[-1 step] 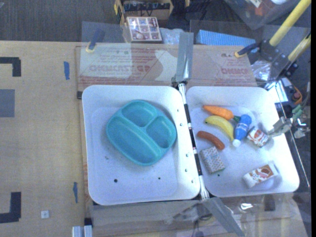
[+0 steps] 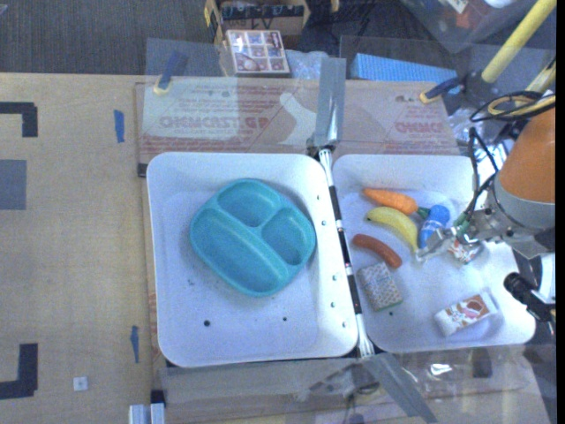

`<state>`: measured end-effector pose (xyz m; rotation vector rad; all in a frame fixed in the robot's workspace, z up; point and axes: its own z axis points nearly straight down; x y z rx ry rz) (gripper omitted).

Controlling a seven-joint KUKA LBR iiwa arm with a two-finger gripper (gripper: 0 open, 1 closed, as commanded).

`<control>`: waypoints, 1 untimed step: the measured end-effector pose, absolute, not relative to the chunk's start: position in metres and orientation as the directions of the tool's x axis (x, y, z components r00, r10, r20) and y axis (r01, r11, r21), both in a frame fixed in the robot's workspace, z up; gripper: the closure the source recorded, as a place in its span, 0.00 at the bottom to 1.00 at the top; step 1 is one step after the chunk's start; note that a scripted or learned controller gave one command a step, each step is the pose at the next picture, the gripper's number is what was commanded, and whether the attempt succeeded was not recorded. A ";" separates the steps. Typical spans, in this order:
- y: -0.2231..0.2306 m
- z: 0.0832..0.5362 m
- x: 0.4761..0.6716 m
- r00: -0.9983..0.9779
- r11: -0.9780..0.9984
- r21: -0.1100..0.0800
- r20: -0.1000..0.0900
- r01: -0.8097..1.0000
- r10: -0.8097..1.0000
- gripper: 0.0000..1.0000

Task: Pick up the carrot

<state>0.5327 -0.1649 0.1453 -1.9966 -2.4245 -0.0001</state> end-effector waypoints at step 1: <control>-0.151 0.147 0.598 -0.321 0.321 0.003 -0.003 0.947 0.947 0.00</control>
